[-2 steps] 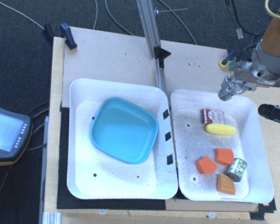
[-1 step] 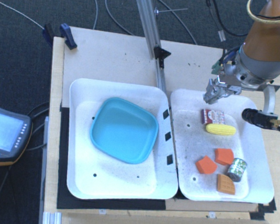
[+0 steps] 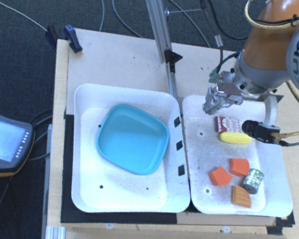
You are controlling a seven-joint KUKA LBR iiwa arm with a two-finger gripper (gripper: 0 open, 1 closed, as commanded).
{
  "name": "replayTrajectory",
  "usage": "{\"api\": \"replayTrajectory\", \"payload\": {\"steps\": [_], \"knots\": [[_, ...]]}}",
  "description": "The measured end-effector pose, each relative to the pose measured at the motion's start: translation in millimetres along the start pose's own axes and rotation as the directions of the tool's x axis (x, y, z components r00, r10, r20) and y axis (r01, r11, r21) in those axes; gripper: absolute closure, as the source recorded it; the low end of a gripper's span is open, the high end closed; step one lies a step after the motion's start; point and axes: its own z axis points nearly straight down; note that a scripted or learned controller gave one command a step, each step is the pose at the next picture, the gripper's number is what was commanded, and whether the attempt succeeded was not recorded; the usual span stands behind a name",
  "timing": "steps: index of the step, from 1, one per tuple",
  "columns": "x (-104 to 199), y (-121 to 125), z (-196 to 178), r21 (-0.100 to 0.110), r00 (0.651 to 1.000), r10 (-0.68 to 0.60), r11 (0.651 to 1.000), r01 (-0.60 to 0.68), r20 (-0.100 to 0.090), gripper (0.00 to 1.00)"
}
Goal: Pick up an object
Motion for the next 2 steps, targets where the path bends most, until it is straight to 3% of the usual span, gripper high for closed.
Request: {"api": "replayTrajectory", "payload": {"steps": [2], "knots": [[90,-37,12,0.000,1.000,0.000,1.000,0.000,0.000,1.00]]}}
